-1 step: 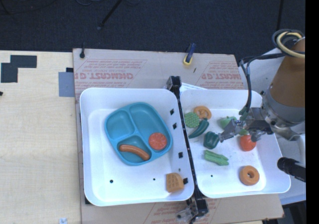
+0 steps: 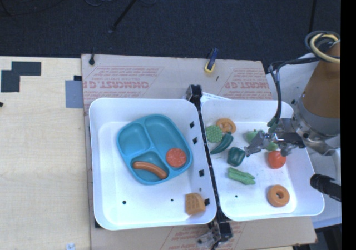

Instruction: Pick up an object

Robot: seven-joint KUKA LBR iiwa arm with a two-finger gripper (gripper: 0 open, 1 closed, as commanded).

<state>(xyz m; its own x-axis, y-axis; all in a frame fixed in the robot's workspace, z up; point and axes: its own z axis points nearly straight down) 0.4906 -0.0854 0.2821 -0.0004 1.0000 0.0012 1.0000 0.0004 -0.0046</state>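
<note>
My gripper (image 2: 266, 143) hangs over the right bin (image 2: 311, 201), in its upper right part. A red tomato (image 2: 276, 159) lies just below and to the right of it, partly covered by the gripper. A small green piece (image 2: 253, 135) sits right at the gripper's left side. Left of that lie a green pepper (image 2: 236, 156), a dark green cucumber (image 2: 222, 144), a light green knobbly piece (image 2: 213, 133) and an orange pretzel-like ring (image 2: 225, 126). A green pod (image 2: 241, 175) and a glazed donut (image 2: 277, 195) lie nearer the front.
The left bin (image 2: 105, 199) holds a blue divided plate (image 2: 129, 136) with a hot dog (image 2: 149, 169) and a red slice (image 2: 177, 157). A tan waffle (image 2: 194, 203) sits at its front right corner. A black divider (image 2: 201, 149) runs between the bins.
</note>
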